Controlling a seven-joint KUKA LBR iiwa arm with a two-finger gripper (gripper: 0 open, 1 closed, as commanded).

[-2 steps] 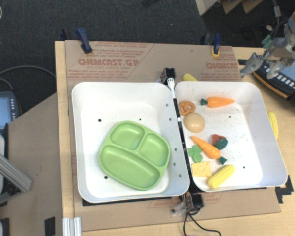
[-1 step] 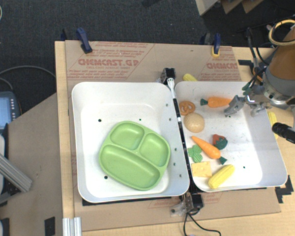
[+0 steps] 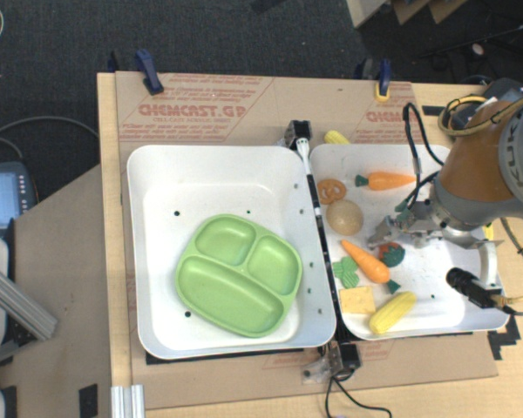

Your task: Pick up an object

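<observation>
Over the right-hand shallow white bin (image 3: 418, 320) the grey arm with its orange band (image 3: 479, 168) reaches in from the right, and its hand (image 3: 399, 233) hangs low among the toy foods, just above a small red-and-teal piece (image 3: 390, 253). Whether the hand is apart or together I cannot tell; metal parts and shadow blur it, and nothing shows plainly between its tips.

The candidates for picking all lie in this bin, crowded along its left half: an orange plastic carrot with a green top (image 3: 387, 180) near the far wall, a brown pretzel-shaped piece (image 3: 332, 190), a round tan ball (image 3: 345, 217), a second orange carrot (image 3: 366, 261) lying slantwise just beside the hand, a green leafy piece (image 3: 347, 274), a pale yellow block (image 3: 358, 300) and a yellow corn cob (image 3: 392, 312) near the front wall. A small yellow item (image 3: 336, 137) sits outside the bin on the bench (image 3: 200, 107).

The left white bin (image 3: 148, 233) holds a light green divided plastic tray (image 3: 238, 273), probably a place to drop things. The hand's low position suggests it is going for the red-and-teal piece or the slanted carrot; their closeness could spoil the grasp.
</observation>
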